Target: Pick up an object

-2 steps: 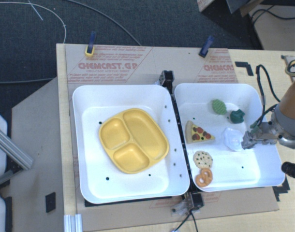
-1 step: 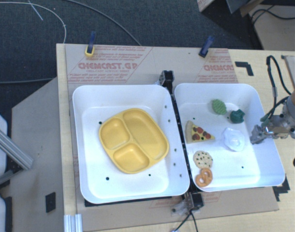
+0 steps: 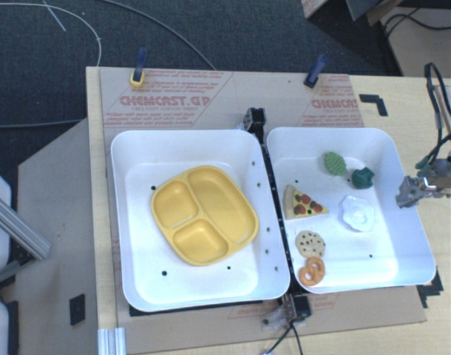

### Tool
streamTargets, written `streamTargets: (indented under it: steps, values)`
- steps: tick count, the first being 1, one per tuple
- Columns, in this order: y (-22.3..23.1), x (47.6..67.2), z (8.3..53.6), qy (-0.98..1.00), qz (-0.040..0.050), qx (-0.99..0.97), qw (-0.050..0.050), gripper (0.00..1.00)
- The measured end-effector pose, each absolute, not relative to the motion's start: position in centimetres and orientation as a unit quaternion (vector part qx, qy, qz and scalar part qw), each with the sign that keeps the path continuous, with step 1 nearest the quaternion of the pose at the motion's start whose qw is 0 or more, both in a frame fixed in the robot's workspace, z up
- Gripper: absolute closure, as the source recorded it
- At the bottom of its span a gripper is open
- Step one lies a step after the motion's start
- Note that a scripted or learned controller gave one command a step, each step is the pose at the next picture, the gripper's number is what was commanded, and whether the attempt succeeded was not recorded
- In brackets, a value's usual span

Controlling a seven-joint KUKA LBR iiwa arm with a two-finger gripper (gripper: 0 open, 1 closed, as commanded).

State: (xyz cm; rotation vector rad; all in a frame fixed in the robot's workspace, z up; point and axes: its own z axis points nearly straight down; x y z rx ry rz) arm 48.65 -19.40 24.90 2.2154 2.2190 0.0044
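The right bin [image 3: 403, 268] holds several toy foods. A pizza slice [image 3: 302, 202] lies at its left, with a cookie [image 3: 310, 242] and a pretzel [image 3: 312, 271] below it. A white fried egg [image 3: 357, 214] lies in the middle. At the back are a light green pickle [image 3: 334, 163] and a dark green broccoli piece [image 3: 362, 176]. My gripper [image 3: 412, 191] is small and grey and hangs over the right bin's right rim. It is to the right of the egg and the broccoli, apart from both, and nothing shows in it.
The left bin [image 3: 133, 220] holds a yellow divided plate [image 3: 204, 214]. Two blue clamps [image 3: 139, 63] [image 3: 315, 70] stand at the board's far edge. Cables [image 3: 438, 117] hang at the right above the gripper.
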Motion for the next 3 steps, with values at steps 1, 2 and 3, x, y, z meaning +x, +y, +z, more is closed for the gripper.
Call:
streamTargets:
  steps: [1,2,3]
  values:
    - [-14.5,50.8,25.7,0.709,0.0012,0.705,0.001,1.00]
    - [-9.3,52.9,26.2,0.710,0.0015,0.704,0.001,1.00]
    - [-5.2,55.6,24.8,0.708,0.0010,0.706,0.000,1.00]
